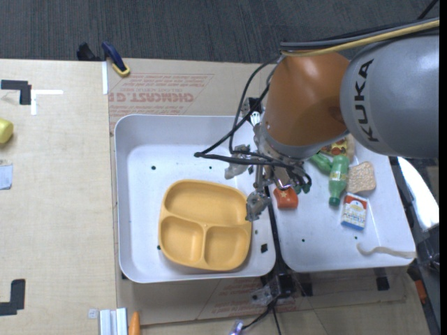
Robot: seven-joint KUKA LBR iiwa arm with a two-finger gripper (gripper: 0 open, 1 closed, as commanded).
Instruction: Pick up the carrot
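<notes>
A small orange-red item, which looks like the carrot, lies at the left edge of the right bin. The arm's large orange and grey wrist covers much of the bin above it. My gripper hangs below the wrist over the divider between the two bins, just left of the orange-red item and at the right rim of the yellow tray. Cables and the wrist hide most of the gripper. Nothing is visibly held in it.
A yellow three-compartment tray lies in the left bin. The right bin also holds a green bottle, a green item, a bread slice, a small carton and a pale strip.
</notes>
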